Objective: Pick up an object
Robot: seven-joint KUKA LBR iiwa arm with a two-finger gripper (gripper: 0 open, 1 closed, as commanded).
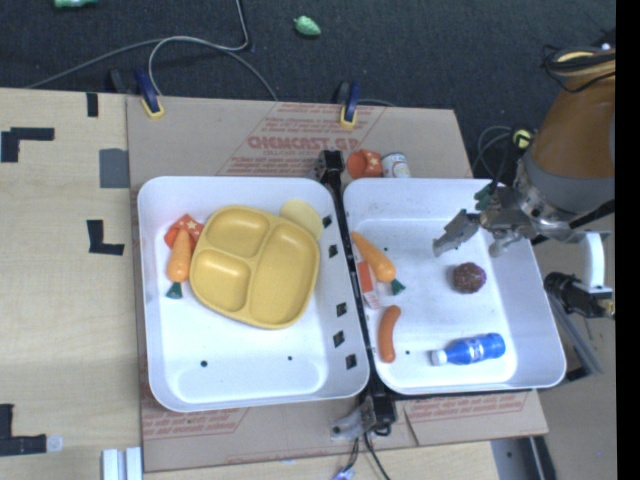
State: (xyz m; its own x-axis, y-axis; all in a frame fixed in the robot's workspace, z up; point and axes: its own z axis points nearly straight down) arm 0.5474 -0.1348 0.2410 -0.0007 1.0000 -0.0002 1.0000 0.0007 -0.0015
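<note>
We see two bins, the left one (160,298) and the right one (520,298), of smooth white plastic with a faint sheen. The yellow plate (255,268) at centre left looks like smooth, slightly glossy plastic. Under the bins lies matt brown cardboard (290,138) with red print. The bottle (468,350) at lower right is shiny blue plastic. The brown ball (468,277) looks rough and dull. The sausage (388,332) is smooth. Across the top, the floor (420,28) looks like dark, matt carpet.
</note>
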